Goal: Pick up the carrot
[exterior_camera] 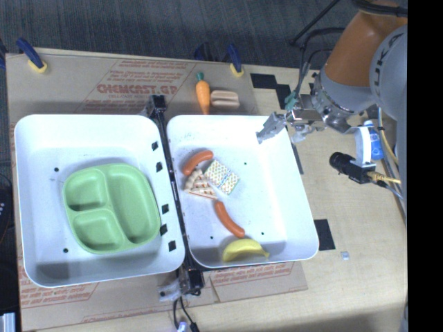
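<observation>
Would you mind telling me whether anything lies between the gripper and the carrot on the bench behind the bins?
Nothing visible blocks it. The carrot lies on the cardboard behind the right bin, with a hot dog bun beside it on the gripper's side, low and flat. The gripper hangs over the bin's back right corner.

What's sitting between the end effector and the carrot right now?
In the camera view, the hot dog lies between the end effector and the carrot, just right of the carrot, outside the bins.
</observation>
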Robot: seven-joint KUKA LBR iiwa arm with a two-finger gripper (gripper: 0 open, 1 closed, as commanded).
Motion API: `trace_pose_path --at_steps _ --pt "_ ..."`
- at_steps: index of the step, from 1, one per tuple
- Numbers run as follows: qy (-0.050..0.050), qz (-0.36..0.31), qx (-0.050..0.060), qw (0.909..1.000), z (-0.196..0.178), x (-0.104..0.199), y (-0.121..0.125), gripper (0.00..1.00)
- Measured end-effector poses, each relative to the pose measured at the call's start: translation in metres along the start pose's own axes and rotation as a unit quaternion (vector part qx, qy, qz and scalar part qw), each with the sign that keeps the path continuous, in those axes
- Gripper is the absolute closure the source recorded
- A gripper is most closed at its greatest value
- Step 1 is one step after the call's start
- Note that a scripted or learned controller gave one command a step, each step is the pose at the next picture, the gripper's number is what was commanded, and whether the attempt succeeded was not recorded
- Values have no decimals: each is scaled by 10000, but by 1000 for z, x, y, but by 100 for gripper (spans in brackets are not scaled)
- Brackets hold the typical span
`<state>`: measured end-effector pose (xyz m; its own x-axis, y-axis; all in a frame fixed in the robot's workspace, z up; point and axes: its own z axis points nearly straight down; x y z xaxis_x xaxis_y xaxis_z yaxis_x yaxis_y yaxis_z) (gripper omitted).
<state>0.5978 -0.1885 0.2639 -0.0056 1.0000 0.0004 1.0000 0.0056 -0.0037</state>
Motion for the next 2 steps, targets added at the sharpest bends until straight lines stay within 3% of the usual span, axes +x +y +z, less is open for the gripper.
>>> trace_pose_path --at_steps 1,2 --pt "10 562 20 9984 139 95 -15 0" --pt "0 71 -8 10000 71 116 53 0"
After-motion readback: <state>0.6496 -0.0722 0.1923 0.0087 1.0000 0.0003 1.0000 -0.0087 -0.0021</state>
